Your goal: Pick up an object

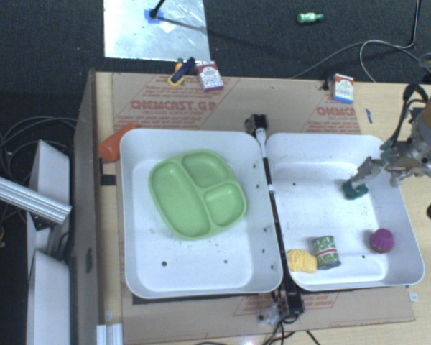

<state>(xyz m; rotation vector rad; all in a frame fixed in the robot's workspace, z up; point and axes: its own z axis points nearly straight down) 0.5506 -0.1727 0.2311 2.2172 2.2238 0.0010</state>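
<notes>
the left bin (140,192) is holding a green divided plate (197,193), lying flat near its middle. the right bin (309,157) is carrying four things: a small teal object (354,190) by its right edge, a purple ball (381,241) toward the near right corner, and a small green can (325,251) lying just beside a yellow toy (302,261) along the near edge. the gripper (363,176) is reaching over the right edge, right at the teal object; whether it is clenched or released i cannot tell.
</notes>
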